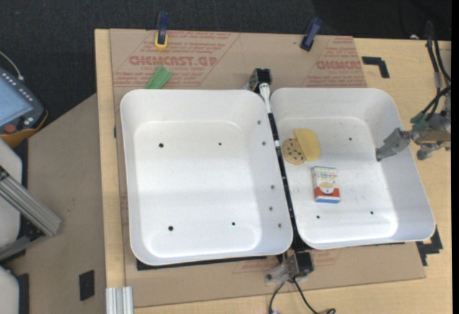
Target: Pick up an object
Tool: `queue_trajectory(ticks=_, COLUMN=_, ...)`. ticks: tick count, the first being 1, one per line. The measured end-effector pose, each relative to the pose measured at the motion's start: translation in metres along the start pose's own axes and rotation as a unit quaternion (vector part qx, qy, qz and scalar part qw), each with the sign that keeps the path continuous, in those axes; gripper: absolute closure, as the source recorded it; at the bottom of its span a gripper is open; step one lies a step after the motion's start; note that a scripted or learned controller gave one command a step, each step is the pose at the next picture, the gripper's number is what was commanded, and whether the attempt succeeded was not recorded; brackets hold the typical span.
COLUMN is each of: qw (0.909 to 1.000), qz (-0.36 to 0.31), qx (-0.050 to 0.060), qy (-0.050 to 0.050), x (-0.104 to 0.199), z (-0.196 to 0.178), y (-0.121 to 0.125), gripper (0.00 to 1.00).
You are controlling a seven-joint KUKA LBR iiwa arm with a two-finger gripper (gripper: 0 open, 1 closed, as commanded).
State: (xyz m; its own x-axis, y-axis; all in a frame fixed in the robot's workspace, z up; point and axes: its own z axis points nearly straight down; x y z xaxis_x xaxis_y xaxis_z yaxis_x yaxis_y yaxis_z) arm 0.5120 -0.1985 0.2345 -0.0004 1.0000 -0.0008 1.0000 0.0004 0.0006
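Small white carton (326, 184) flat in right bin (384, 108), near yellow-and-tan cookie-like piece (300, 145)

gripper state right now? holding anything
Gripper: at the right bin's right rim, nothing seen between its fingers; open or shut cannot be told. The box and cookie lie in that bin, apart from it.

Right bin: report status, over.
Gripper at right bin's right rim, holding nothing seen. Small white carton with red-blue print and tan round cookie-like piece lie loose. Nothing blocking them.
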Motion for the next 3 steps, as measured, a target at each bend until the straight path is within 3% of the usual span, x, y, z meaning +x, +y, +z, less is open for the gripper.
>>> queue_trajectory(ticks=1, qw=1.0, qz=0.0, qx=-0.002, qy=-0.001, x=0.0, z=-0.011, y=0.001, gripper=1.0)
queue_trajectory(ticks=2, qw=1.0, qz=-0.006, qx=-0.004, qy=0.001, x=0.092, z=-0.038, y=0.059, gripper=1.0)
queue_trajectory(ticks=3, qw=1.0, qz=-0.003, qx=0.004, qy=0.002, x=0.161, z=-0.008, y=0.013, gripper=1.0)
